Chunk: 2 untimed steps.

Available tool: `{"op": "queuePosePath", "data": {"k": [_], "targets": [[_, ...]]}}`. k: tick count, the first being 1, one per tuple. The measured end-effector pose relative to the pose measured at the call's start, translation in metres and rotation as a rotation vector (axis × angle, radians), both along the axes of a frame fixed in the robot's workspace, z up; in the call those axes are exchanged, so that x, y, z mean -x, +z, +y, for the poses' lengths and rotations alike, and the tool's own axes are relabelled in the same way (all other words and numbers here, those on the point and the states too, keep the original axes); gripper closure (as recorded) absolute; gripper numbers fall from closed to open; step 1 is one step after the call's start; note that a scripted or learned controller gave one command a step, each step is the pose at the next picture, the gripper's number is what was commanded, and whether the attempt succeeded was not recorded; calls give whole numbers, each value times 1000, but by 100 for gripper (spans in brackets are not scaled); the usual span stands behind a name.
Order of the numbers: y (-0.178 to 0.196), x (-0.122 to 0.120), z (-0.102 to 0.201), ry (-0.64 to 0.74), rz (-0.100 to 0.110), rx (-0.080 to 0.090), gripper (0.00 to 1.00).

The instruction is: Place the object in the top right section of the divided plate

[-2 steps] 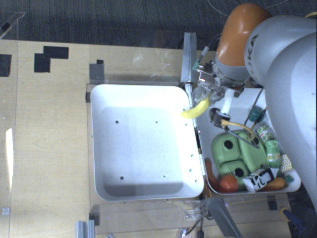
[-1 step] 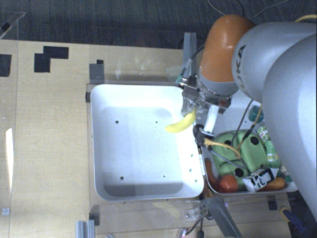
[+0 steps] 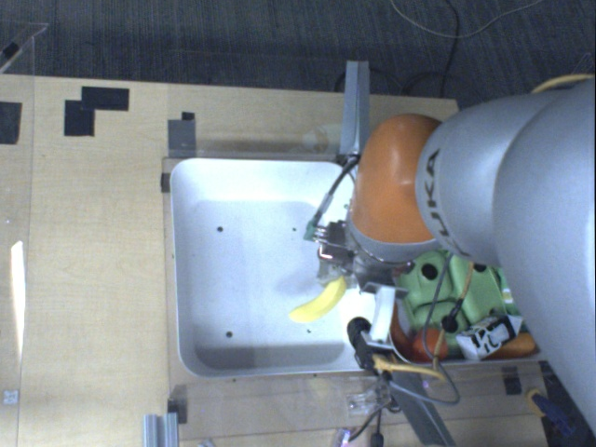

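While I watched from far away, the small yellow banana-shaped toy [image 3: 318, 302] lay on the floor of the left shallow white bin [image 3: 233, 250], near that bin's right wall. The gripper [image 3: 331, 266] hung just above the toy's upper end, under the big grey arm with the orange band [image 3: 396, 189]. The wrist hid so much that I could not tell if the gripper was spread or closed, or if it had the toy at all.

Most of the right bin was under the arm. I saw a green plastic thing [image 3: 452, 287] there, with something orange-red [image 3: 424, 343] next to it. The green thing may have been the divided plate, but I could not be sure.

I judged that the job was at the picking-up step. To do it well, I would want the gripper to come straight down over the middle of the toy, across its thin side, not along its curve. I would squeeze gently, lift slowly, and check that the toy came up too. A curved, smooth toy could slip out or spin away.
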<state>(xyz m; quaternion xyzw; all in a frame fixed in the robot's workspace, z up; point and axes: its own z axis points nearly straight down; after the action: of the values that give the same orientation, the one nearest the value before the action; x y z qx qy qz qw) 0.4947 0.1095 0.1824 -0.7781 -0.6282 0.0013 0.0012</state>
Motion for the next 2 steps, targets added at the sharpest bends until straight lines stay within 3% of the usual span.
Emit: {"op": "queuePosePath", "data": {"k": [1, 2], "targets": [[53, -43, 61, 126, -2, 0, 100], [50, 6, 83, 438, -2, -1, 100]]}}
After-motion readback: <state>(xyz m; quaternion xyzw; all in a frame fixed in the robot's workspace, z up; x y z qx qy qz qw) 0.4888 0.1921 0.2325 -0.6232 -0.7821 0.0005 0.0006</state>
